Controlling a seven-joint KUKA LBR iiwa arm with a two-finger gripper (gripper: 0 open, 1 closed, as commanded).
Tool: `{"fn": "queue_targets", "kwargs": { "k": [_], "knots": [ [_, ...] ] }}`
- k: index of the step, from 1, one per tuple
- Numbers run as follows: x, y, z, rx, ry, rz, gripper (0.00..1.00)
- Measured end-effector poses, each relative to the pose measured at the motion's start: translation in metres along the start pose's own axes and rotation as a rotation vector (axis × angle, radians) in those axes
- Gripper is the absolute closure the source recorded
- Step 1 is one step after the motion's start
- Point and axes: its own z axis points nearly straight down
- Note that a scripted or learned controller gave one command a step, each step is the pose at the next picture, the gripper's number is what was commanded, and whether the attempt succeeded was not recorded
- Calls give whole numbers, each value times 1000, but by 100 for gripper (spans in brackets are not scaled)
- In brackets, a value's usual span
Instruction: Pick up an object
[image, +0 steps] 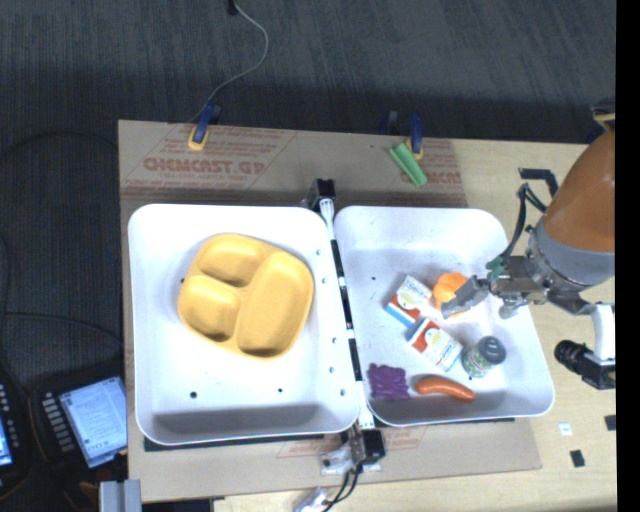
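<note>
A: Bins (160, 300)?
B: White plastic, smooth, slight sheen. Board (150, 160) under them looks like matt brown cardboard, printed.
A: Left-bin tray (247, 292)?
B: Yellow, smooth, looks like moulded plastic, soft gloss.
A: Right bin?
B: Cartons (412, 300), (436, 345) look like glossy printed card. Purple bunch (387, 380) matt, knobbly. Orange carrot (443, 387) shiny. Small jar (482, 357), material unclear.
A: Gripper (470, 293)?
B: Grey metal look, dull. Floor at frame top: dark, rough carpet.

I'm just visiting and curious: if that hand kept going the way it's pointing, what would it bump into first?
Probably the orange ball, which lies just ahead of the hand in the right bin. The small cartons come next. Height is hard to judge from above, so it might pass over.
</note>
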Motion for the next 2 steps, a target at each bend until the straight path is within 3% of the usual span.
{"fn": "queue_targets", "kwargs": {
  "k": [1, 2],
  "knots": [
    [13, 39, 118, 1, 0, 0, 0],
    [12, 39, 108, 1, 1, 1, 100]
  ]
}}
